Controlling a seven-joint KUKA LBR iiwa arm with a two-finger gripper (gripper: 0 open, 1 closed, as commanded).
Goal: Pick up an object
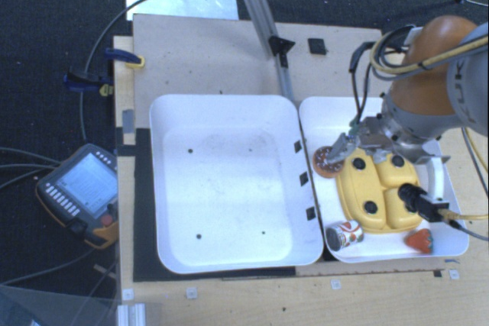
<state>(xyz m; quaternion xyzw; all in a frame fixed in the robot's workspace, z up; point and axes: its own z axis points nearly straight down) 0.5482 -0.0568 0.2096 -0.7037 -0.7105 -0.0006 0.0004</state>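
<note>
2 smooth white bins (221, 187); lumpy yellow plastic toy (378, 195) beneath gripper (345, 146).

Two white bins on the bench — the left bin (221, 187) at nine o'clock, the right bin (321, 118) at three. Count in the right one: one yellow moulded piece (376, 195) with dark knobs, one small can (344, 235) at its seven o'clock, one red item (419, 241) at five, one brown speckled disc (328, 162) at ten. One arm (428, 72) — one gripper (345, 150) over that bin. One handheld pendant (80, 191) off at nine o'clock.
</note>
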